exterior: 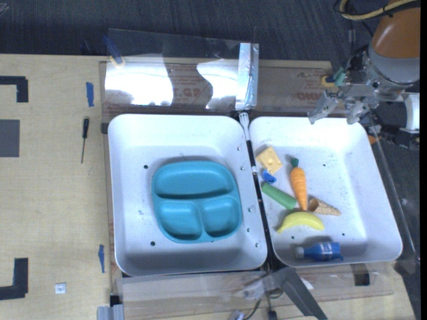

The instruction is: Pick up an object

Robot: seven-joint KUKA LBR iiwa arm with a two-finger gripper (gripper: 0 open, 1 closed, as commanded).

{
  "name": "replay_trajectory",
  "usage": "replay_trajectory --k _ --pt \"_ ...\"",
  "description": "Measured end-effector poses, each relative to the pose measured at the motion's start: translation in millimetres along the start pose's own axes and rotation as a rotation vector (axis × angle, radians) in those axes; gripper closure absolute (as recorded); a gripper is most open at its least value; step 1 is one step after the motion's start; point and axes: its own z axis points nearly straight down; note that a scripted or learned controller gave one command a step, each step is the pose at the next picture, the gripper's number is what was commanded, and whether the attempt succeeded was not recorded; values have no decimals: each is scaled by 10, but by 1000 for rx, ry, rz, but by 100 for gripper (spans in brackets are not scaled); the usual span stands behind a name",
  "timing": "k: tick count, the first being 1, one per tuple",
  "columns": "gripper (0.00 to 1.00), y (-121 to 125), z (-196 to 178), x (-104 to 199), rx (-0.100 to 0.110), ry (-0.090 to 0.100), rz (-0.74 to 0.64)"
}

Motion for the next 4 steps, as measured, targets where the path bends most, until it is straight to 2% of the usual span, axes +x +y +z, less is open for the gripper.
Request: replay_trajectory --k 1,2,3,4 --pt "0 -115 1378 306 8 2 -205" --pt "0 -607 1682 301 -7 -1 -239" --pt "100 -583 1557 297 -15 -3 -238" --pt "100 -1216 13 577 -11 -1 -130"
